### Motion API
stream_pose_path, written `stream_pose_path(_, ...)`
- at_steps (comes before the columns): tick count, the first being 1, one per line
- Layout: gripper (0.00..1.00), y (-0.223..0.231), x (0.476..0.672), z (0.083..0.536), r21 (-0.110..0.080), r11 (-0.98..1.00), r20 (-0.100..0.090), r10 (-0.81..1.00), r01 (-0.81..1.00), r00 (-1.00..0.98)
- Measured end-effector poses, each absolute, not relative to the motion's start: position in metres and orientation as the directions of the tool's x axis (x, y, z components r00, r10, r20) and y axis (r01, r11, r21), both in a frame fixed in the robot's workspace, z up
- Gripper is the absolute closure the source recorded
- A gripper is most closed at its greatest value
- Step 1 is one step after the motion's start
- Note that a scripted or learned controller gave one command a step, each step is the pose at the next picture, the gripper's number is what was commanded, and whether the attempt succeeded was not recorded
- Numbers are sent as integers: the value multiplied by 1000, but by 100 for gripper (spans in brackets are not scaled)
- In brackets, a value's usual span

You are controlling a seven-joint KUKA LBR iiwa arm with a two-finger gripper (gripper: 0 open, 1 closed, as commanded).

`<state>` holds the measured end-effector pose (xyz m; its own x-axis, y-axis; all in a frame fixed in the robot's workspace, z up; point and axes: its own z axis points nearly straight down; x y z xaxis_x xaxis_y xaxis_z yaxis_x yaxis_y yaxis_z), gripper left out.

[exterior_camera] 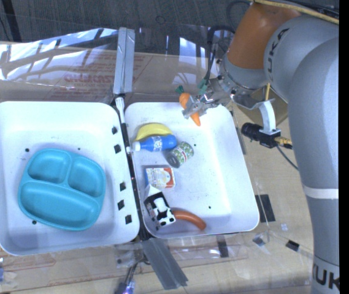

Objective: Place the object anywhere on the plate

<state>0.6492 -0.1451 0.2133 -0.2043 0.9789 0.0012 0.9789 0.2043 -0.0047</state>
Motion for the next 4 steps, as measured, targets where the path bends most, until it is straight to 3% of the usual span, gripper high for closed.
stream_pose_path(1, 100, -35, 609, 188, -8, 171, 1, 985, 985, -171)
stream_pose_path(2, 100, 44, 559, 189, -8, 188, 0, 982, 982, -188)
stream_pose_path(3, 100, 131, 506, 156, -9, 229, 0, 973, 973, -229)
stream_pose_path(4, 0, 130, 506, 156, -8, 227, -1, 974, 974, -227)
